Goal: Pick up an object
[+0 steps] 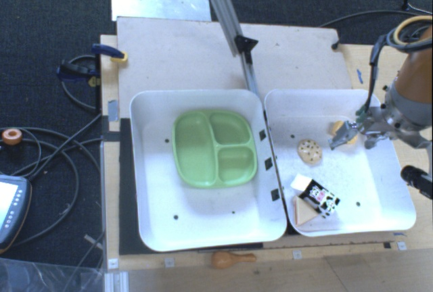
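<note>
The right bin holds a round speckled cookie, a small yellow piece, a black-and-white carton and a tan wedge beside the carton. My gripper hangs over the bin's back part, right next to the yellow piece and partly covering it. The cookie lies just left of the gripper. The carton and wedge sit near the bin's front edge, well apart from the gripper.
A green divided plate lies in the left bin. A slanted metal pole crosses the back of the bench. A small wooden object rests on the bench's front edge. Cables and a blue clamp lie left.
</note>
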